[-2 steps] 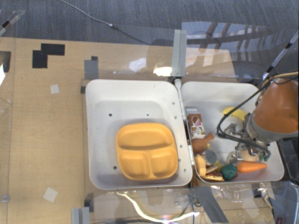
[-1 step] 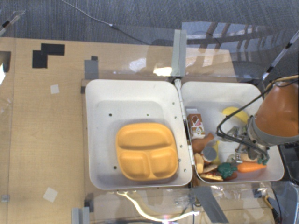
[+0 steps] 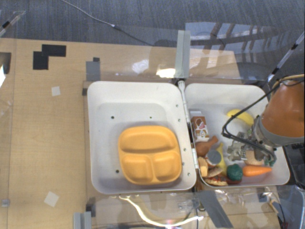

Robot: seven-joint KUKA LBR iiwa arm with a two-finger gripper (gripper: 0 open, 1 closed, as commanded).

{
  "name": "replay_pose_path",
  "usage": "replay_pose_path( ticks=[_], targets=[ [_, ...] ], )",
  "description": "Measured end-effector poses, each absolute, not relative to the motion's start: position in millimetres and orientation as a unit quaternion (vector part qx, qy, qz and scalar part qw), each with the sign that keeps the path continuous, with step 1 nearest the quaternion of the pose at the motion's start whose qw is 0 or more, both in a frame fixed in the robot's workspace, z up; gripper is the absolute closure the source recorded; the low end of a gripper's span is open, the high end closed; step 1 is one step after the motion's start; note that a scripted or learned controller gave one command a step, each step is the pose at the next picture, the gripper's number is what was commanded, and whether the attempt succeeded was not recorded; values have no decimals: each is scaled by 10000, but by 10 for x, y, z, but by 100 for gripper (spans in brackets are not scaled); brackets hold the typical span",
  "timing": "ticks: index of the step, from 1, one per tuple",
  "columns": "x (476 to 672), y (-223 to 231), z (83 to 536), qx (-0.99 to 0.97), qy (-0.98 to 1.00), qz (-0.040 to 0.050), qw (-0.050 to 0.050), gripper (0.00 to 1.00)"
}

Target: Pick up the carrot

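A: Where's the gripper [image 3: 249, 152]?
B: Low in the right bin [image 3: 214, 99], just above the carrot [image 3: 256, 171].
A: Holding it?
B: I cannot tell.
A: And the carrot?
B: Lying by the near wall, beside a green vegetable [image 3: 234, 172]. A yellow tray [image 3: 149, 153] sits in the left bin [image 3: 128, 97].

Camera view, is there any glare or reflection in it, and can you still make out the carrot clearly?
In the camera view, bright glare sits on a clear pane just above the left bin, with streaky reflections above the right bin. The yellow tray casts a soft shadow. The carrot is sharp and evenly lit; the gripper beside it is cluttered and hard to read.
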State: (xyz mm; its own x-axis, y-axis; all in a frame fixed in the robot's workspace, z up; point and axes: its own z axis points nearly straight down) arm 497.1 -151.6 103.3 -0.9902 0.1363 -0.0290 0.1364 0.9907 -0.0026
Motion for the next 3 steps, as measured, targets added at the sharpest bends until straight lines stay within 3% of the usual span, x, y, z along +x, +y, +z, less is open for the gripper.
replay_pose_path(
  ticks=[1,2,3],
  targets=[
    [4911,-1454,1944,377,9992,-18,90,100],
    [4898,-679,1870,154,9999,14,45,100],
    [5020,-1082,1506,-2094,9778,-20,56,100]
  ],
)
